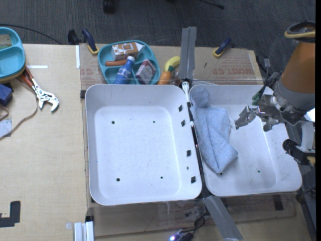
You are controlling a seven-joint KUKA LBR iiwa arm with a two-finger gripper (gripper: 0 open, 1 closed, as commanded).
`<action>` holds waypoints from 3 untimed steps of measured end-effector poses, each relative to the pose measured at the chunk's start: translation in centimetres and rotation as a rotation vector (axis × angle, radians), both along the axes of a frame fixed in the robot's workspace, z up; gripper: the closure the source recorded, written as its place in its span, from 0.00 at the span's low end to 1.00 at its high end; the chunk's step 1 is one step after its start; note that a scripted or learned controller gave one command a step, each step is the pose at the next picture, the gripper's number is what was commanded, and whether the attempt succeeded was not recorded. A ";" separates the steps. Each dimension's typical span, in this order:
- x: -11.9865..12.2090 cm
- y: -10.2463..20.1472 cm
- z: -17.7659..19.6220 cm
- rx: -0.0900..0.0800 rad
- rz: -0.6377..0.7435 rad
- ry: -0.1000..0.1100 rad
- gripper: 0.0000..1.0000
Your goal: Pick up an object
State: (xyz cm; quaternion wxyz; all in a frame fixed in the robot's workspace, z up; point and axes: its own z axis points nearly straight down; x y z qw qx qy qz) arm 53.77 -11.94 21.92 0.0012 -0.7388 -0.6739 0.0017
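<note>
The gripper [244,117] hung over the right bin [281,182], a little to the right of the blue-grey cloth [213,137], with a gap between them. Honestly couldn't tell if it was open or closed; the metal bits blurred together and nothing showed between them. The cloth lay crumpled along the right bin's left wall, one end bunched up near the top corner. Nothing sat between gripper and cloth.

The left bin [100,149] was just white floor with a few dark dots. Behind the bins sat a teal tray [106,59] with a blue bottle [123,70], a small box and some packets too small to read. A yellow banana-looking thing [172,63] and an orange bit were beside it. A wrench [45,98] lay on the bench far left, next to another teal tray [10,59] cut off by the edge. The arm's orange band [301,67] was cut off at the right too.
</note>
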 end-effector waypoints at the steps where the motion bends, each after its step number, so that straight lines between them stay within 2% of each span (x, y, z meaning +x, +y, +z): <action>1: 4.4 -2.6 -10.5 0.001 0.045 -0.001 0.00; 2: 5.5 -8.3 -8.0 -0.001 -0.153 -0.003 0.00; 3: 2.6 -7.7 -5.5 -0.002 -0.486 -0.001 0.00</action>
